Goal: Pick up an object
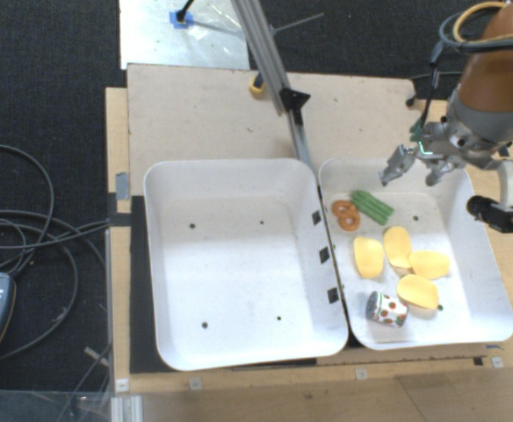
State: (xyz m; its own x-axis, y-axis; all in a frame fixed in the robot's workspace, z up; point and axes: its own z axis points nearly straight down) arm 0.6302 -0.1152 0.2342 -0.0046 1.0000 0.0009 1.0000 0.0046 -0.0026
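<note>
Camera view: the gripper (417, 167) hangs with its two fingers spread and nothing between them, above the far edge of the right bin (485, 262). Yellow pieces (399, 265), a green object (372, 207) and a small can (386, 309) lie below. Best practice: descend vertically over one isolated piece, straddling it before closing.

Mixed small items (385, 262) in right bin (489, 310)

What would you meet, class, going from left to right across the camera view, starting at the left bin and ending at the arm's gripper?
Left bin → orange ring → green piece → gripper. The yellow pieces and the small can overlap this span further down the right bin, so they are left out.
</note>
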